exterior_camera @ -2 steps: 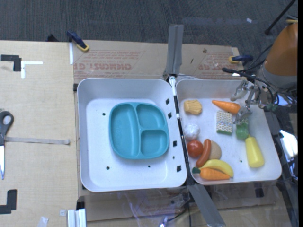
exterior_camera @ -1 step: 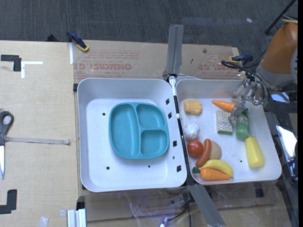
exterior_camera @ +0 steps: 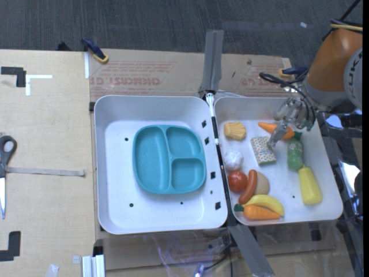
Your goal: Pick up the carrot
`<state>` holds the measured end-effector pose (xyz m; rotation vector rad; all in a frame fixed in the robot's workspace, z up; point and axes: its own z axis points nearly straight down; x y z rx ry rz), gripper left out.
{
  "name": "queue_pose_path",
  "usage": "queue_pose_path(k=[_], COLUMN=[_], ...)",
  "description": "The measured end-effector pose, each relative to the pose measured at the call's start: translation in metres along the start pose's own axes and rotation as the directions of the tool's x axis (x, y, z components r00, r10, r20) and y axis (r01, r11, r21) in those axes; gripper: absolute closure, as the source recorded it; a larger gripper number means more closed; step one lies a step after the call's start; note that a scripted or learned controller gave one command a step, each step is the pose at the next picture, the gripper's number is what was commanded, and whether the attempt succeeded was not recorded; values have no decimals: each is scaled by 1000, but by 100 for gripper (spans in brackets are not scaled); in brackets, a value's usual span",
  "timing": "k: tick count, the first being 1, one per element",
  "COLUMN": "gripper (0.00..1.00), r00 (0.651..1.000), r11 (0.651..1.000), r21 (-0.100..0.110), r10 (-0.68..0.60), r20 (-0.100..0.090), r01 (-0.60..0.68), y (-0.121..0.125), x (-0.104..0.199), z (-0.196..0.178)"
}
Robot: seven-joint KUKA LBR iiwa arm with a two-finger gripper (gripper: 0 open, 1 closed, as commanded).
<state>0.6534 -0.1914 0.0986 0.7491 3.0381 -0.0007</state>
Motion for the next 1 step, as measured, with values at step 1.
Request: queue_pose_path(k=[1], gripper=[100], r00=[1000], r11=[1000], r21=[-1], r10=[-4], r20=[8], r01=[4], y=[2], x=[-2], z=[-13])
